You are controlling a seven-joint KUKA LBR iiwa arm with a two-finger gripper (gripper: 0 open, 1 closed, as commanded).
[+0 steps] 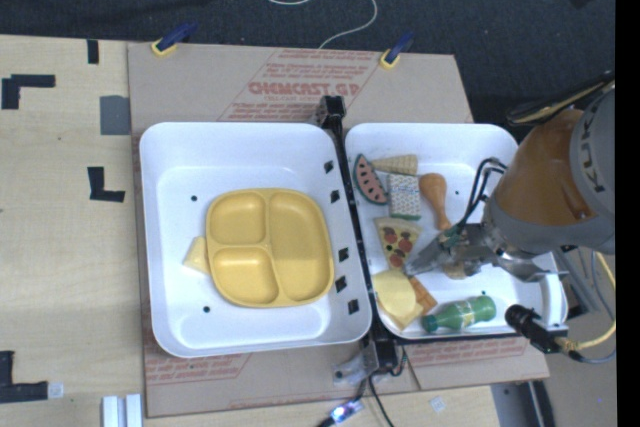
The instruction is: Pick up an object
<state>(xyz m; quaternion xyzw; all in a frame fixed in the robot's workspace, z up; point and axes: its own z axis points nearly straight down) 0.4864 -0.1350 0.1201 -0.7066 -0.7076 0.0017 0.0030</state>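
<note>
Approach step: grey two-finger gripper (425,260), fingers apart and holding nothing, hovers low in right white bin (500,137) just beside flat pizza-slice toy (398,240); next, descend and close

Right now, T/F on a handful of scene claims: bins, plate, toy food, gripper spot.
1. The yellow divided plate lies in the left bin. True.
2. The green bottle stands upright in the left bin. False: it lies on its side near the front of the right bin.
3. The watermelon slice sits in the right bin beside the wall between the bins. True.
4. The gripper is over the left bin. False: it is over the right bin, near the pizza slice.
5. The drumstick lies on the plate. False: it lies in the right bin.
</note>
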